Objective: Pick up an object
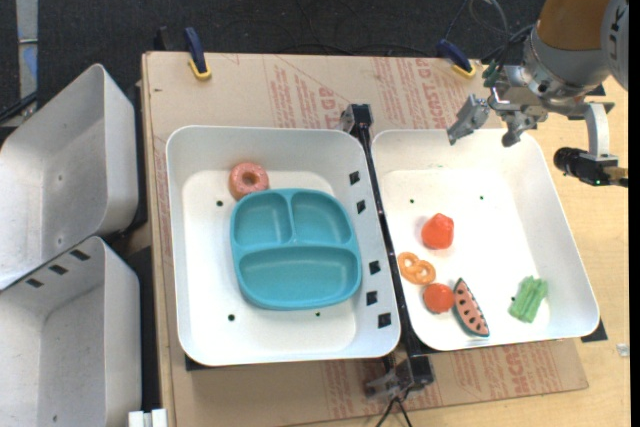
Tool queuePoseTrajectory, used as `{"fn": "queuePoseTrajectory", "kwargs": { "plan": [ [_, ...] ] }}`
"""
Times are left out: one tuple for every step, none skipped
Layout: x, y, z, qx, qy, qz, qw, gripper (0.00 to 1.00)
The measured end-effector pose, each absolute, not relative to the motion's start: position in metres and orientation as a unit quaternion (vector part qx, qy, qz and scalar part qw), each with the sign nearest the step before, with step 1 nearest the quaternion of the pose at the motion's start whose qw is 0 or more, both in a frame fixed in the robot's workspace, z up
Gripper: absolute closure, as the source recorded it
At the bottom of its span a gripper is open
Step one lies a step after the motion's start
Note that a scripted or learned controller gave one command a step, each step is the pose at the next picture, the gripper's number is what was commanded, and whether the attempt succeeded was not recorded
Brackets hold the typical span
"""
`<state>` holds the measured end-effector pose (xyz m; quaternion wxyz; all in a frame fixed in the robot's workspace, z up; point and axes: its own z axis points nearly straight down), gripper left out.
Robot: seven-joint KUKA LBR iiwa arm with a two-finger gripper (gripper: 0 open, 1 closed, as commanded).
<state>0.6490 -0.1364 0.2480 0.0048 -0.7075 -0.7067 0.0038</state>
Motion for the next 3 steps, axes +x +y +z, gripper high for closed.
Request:
{"fn": "queuePoseTrajectory", "kwargs": {
  "plan": [
    [0.651, -0.136, 0.256, -0.707, -0.707, 0.0, 0.0, 0.0],
    [0.651, -0.138, 0.192, -0.707, -0.707, 0.0014, 0.001, 0.0],
    [0.655, -0.144, 0.146, -0.708, -0.707, 0.0009, 0.001, 0.0]
  ]
}}
